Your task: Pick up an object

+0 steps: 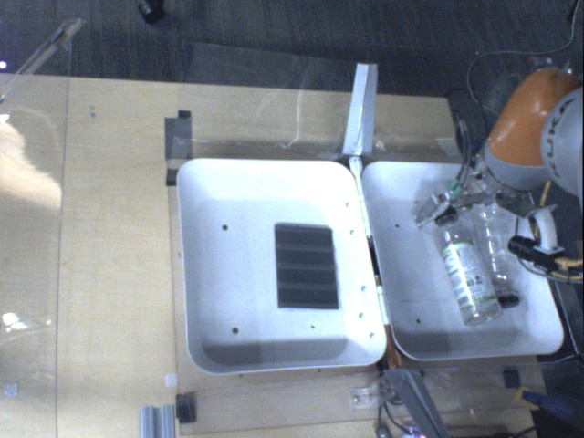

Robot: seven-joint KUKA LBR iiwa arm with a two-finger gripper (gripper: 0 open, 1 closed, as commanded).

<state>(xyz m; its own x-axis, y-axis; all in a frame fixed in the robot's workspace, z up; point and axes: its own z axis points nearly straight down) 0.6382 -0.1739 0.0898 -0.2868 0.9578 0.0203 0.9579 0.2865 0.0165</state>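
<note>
Fingers [453,204] down in the right bin [406,322], at its upper middle, pressed among crinkled clear plastic; whether apart or together, cannot tell. Nothing clearly seen between them. Just above and right of them, the grey wrist and the orange band [527,117] of the arm [547,140], coming in over the right bin's upper right corner.

Just below the fingers, a clear plastic bottle [470,276] lying on its side on the right bin's floor, running from near the fingers down toward the bin's lower right. White label on the bottle with dark print, too small to read; no brand made out. A second clear, wrinkled plastic piece [497,245] beside the bottle on its right, touching it.

Left of the right bin, touching along the shared edge, the left bin [210,208], with a dark ribbed rectangular block [306,265] lying flat near its middle. Under both bins, the pale wooden surface [91,272].
</note>
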